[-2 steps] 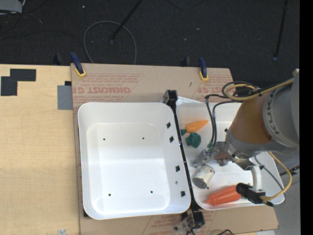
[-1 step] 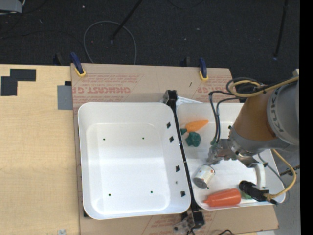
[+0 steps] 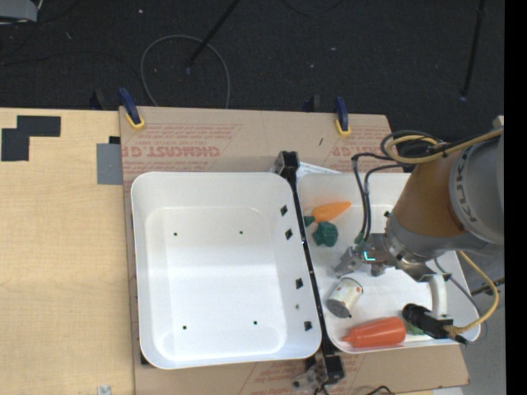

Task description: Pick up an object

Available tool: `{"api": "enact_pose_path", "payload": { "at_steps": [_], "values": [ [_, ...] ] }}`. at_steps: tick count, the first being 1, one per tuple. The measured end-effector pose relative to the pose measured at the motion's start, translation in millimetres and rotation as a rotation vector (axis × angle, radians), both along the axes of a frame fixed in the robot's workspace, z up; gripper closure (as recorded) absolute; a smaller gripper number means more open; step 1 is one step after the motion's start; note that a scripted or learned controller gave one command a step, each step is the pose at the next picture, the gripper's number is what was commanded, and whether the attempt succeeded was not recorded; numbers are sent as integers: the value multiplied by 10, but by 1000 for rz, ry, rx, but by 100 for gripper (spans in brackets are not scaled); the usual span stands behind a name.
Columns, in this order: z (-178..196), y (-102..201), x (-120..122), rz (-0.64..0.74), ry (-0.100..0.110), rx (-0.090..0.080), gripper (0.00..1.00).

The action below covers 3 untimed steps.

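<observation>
My gripper (image 3: 347, 264) hangs low over the right bin (image 3: 380, 189), near its middle. Just below it a small white and grey cup (image 3: 347, 295) lies on its side. An orange carrot-shaped toy (image 3: 331, 211) and a dark green lump (image 3: 326, 234) rest up and to the left of the gripper, close to the divider. A longer orange-red piece (image 3: 375, 332) lies along the bin's front wall. Nothing shows between the gripper and any of these things.
The left bin (image 3: 148, 220) sits beside the right one, split from it by a black-clipped divider (image 3: 298, 253). Both rest on cardboard (image 3: 206, 142) clamped at the back. The arm's orange wrist band (image 3: 428, 200) covers the right bin's far right part.
</observation>
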<state>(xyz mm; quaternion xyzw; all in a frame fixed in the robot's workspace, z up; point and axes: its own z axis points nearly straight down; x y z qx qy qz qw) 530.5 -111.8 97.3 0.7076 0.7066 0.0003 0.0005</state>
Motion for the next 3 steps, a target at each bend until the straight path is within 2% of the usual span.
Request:
{"api": "enact_pose_path", "payload": {
  "at_steps": [1, 2, 3],
  "values": [
    [-110, 131, 442, 3, 1, 0, 0],
    [-122, 68, 1118, 0, 4, -2, 0],
    [-7, 86, 1123, 2, 2, 0, 100]
  ]
}}
